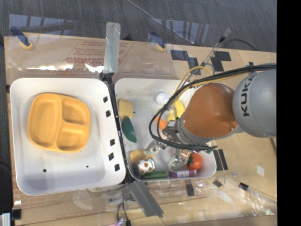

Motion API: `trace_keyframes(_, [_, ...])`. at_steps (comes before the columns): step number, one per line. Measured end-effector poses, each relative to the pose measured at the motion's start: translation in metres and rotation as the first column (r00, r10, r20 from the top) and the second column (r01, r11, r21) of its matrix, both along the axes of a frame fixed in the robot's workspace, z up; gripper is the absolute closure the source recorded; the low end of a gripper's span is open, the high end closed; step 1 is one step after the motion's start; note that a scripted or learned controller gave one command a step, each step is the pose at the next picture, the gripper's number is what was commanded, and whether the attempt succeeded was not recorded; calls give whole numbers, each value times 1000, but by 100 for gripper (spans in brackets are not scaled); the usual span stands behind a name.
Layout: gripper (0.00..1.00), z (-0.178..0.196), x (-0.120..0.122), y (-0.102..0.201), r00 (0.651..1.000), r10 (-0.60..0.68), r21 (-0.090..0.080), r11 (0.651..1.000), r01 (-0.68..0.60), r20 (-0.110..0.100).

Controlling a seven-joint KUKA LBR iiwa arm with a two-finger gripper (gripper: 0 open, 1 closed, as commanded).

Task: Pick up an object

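- The arm (221,109) enters from the right of the frame and bends down over the right bin (141,86), its orange band covering much of that bin's middle.
- The claw (171,154) hangs low in the lower part of the right bin, among cables and metal fittings; whether it is released or clenched cannot be told, and nothing can be seen grasped in it.
- The candidates for picking lie in a cluster along the bin's lower wall: a red tomato-like piece (195,161) just right of the claw, a small printed can (146,165) to its lower left, and a green stick (155,175) and a purple stick (183,173) lying end to end below it.
- Both sticks have their long axis running left to right across the frame, parallel to the lower wall.
- The red piece appears nearest, touching or just beside the claw on its right, so I judge it the likeliest target; a short shift rightward would centre over it.
- Further off, toward the upper left of this bin, lie a dark green leaf shape (129,129), a pale yellow block (125,108) and a white ball (162,98).
- The left bin (28,182) holds a yellow divided tray (59,121), well apart from the claw.
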State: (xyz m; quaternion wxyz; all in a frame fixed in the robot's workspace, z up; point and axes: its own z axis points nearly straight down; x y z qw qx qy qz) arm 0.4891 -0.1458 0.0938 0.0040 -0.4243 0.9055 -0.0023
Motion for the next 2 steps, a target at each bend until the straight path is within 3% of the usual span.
trace_keyframes(1, [0,8,50,-29,892,-452,2,892,452,-6])
trace_keyframes(2, [0,-2,61,-19,824,-567,3,824,567,-6])
